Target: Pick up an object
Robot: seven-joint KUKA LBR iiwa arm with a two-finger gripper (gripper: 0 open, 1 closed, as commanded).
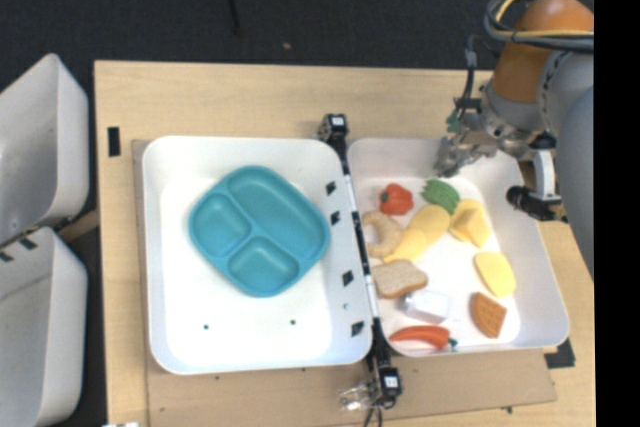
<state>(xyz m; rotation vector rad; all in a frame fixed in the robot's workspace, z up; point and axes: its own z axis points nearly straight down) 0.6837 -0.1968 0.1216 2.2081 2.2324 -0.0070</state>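
My gripper (pixel 447 161) hangs over the back of the right bin (pixel 535 280), just behind a green toy vegetable (pixel 441 193). Nothing shows between the gripper and the objects below. In the bin lie a red tomato-like piece (pixel 396 199), a long yellow piece (pixel 421 230), a yellow wedge (pixel 470 223), a yellow oval (pixel 494 274), a tan pretzel shape (pixel 380 230), a bread slice (pixel 399 279), a white block (pixel 430 303), an orange triangle (pixel 488 315) and a red-orange pepper (pixel 422 339).
The left bin (pixel 170 315) holds a blue divided plate (pixel 259 229). A divider with black clips (pixel 350 245) runs between the bins. The wooden bench (pixel 120 115) frames both. White chair-like shapes (pixel 35 155) stand at the far left.
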